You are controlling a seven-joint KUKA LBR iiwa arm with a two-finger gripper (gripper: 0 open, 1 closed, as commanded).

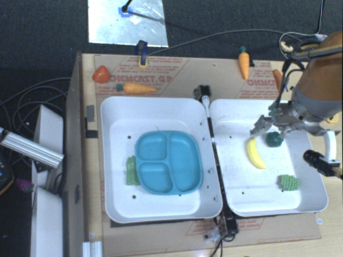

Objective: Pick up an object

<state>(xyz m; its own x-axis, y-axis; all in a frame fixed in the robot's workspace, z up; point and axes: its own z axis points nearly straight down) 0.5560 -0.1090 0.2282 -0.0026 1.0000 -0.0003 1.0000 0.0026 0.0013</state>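
Claw (272, 126) hanging over the right bin (305, 199), fingers spread, nothing pinched. Dark teal ball (275, 139) sitting right beneath it, practically at the fingertips, so probably the easiest grab. Banana (255, 153) just left of that ball and a bit nearer the bin's front, long axis running slantwise. Green bumpy lump (289, 182) further toward the front. Nothing really blocking the drop, though the banana is close enough to get bumped.

My grey arm reaches in from the right, wrist bent downward, pincer (270, 126) held low.
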